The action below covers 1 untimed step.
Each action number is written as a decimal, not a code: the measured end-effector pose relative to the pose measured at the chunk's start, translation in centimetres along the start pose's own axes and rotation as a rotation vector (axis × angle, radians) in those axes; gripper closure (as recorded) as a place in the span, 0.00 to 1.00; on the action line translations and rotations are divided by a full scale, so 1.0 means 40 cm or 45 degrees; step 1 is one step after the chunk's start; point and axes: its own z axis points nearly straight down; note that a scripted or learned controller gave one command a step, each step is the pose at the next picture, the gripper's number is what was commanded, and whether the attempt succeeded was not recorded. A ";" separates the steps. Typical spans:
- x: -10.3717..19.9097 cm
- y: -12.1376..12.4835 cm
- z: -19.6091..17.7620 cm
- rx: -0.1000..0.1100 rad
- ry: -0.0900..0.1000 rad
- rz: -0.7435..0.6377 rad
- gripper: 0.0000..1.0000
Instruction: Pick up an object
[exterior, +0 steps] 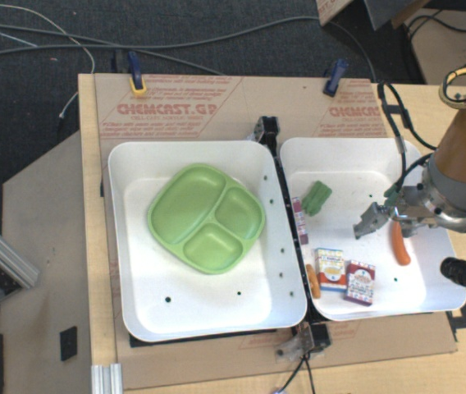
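— Where's my end effector (370, 222)?

— In the right white bin (356, 156), finger state unclear. Orange carrot-shaped toy (401, 245) just beside it, unheld.

— So I'm approaching; next I centre over the carrot, descend, close.

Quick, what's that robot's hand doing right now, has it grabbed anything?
Hand: low over the right white bin, nothing visible in it; open or closed cannot be told.
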 end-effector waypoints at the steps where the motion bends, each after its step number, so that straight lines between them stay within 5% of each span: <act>1: -0.020 -0.003 0.141 0.002 0.001 0.001 0.00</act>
